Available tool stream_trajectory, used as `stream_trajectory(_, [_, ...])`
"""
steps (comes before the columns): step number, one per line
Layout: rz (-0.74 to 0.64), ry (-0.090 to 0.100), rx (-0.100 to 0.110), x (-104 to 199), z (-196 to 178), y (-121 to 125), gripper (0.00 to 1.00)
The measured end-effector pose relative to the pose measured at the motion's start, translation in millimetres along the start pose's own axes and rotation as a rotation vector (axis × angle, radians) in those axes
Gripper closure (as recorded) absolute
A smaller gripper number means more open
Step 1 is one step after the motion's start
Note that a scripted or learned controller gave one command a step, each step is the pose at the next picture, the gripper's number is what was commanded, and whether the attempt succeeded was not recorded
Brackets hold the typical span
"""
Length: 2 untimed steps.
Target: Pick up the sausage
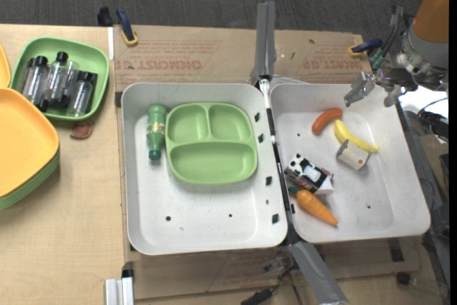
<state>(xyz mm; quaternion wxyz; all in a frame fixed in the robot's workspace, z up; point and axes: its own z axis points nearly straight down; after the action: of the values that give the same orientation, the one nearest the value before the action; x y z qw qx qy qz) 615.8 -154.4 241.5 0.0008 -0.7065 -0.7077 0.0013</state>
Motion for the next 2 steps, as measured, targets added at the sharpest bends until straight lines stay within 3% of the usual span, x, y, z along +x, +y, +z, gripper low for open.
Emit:
stream_trajectory(1, [0.153,0.0,0.0,38.4,96.9,25.5,0.0])
stream_trajectory(2, [0.171,-0.001,0.0,26.3,150.5,29.1,0.0])
